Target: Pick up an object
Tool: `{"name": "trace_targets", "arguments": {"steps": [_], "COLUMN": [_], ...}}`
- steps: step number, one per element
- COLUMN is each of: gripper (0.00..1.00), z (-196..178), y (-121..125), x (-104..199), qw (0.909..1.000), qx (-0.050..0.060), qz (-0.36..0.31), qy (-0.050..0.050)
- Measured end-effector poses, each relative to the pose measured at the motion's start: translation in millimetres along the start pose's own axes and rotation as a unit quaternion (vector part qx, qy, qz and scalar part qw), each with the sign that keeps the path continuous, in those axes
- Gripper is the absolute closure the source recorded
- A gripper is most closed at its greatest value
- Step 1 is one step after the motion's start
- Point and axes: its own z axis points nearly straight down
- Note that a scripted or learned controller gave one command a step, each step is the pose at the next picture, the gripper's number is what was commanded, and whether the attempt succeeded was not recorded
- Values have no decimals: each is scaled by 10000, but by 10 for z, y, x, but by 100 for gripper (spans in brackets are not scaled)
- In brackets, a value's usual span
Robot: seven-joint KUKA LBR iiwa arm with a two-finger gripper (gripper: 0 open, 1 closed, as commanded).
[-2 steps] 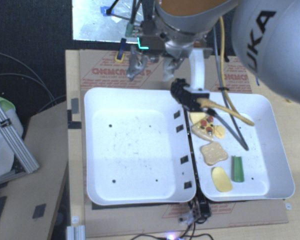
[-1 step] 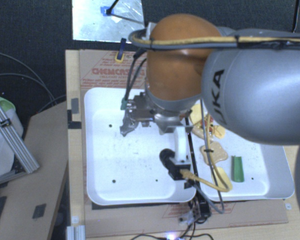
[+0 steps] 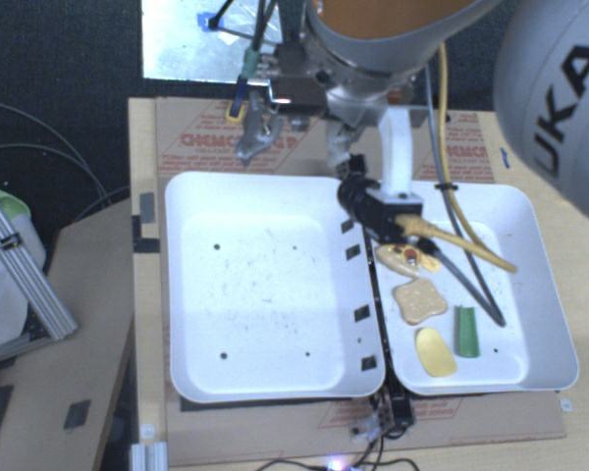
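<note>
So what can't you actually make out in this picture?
All in the camera view:
- Arm: cut off by the top edge.
- Right bin: its far left corner is covered by the arm.
- Pale red-spotted item: partly under the arm's fittings, too small to identify.
- Left bin: dark specks, too small to identify.

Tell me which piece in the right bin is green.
The narrow block, rightmost of the group; the toast-shaped piece is tan, the oval yellow.
</note>
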Motion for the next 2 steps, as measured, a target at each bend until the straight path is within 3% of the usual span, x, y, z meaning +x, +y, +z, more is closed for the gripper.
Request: {"name": "trace_targets", "arguments": {"steps": [1,2], "gripper": [0,100], "z": [-297,-393], "y": [485,470], "x": [-15,-9], "qw": [10000,10000], "qx": [59,70], "qz": [35,4], "qy": [-40,-37]}}
